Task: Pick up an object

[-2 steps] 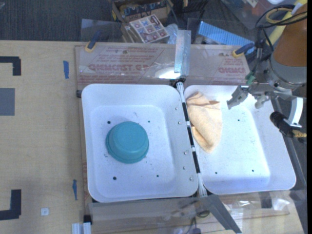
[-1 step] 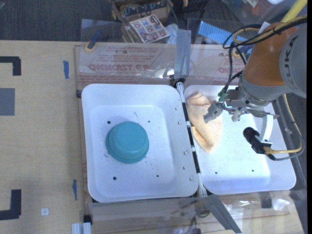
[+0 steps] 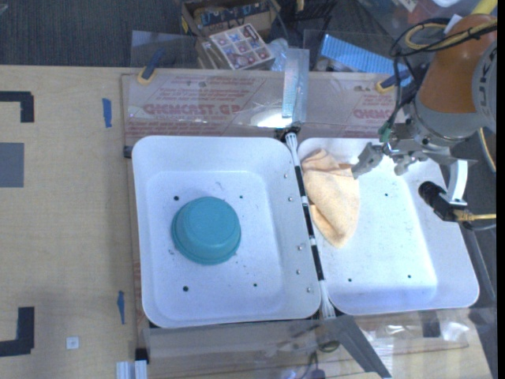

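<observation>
Evidently, in the camera view the two-finger gripper (image 3: 388,156) hung over the far part of the right shallow white bin (image 3: 442,290), its fingers standing apart with nothing between them. The crumpled pale-yellow cloth (image 3: 333,197) lay in that same bin against its left wall, just to the gripper's left and slightly nearer the camera, long axis running from far to near. The round teal upturned bowl (image 3: 207,229) sat in the left white bin (image 3: 158,160), well apart from the gripper. The cloth was judged the likelier pick.

One bowl (image 3: 207,229), one cloth (image 3: 333,198)
</observation>
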Controlling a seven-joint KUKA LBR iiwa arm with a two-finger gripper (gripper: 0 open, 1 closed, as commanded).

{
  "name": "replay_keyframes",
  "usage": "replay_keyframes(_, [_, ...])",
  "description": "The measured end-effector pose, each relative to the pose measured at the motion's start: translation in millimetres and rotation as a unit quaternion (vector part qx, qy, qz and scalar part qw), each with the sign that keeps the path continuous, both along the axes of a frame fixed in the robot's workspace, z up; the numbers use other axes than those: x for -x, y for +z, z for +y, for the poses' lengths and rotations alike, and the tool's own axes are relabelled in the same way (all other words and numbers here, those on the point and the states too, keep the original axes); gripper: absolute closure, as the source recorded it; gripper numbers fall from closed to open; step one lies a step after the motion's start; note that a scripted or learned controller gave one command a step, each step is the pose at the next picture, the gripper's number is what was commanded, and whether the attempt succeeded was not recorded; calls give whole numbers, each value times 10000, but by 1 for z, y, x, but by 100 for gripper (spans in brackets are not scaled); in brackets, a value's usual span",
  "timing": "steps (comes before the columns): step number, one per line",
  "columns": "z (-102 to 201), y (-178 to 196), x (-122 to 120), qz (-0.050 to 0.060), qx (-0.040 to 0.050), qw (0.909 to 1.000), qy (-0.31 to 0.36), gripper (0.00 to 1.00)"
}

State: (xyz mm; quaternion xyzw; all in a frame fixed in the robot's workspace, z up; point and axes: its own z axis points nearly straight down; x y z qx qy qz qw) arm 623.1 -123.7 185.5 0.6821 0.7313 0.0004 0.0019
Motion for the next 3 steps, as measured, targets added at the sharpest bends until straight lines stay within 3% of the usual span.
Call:
replay_keyframes(1, [25,-92,28,-68,10,9973,727,0])
replay_keyframes(2, [24,-81,27,-89,4,9974,708,100])
replay_keyframes(3, [81,31,-9,-1,5,9732,2300,100])
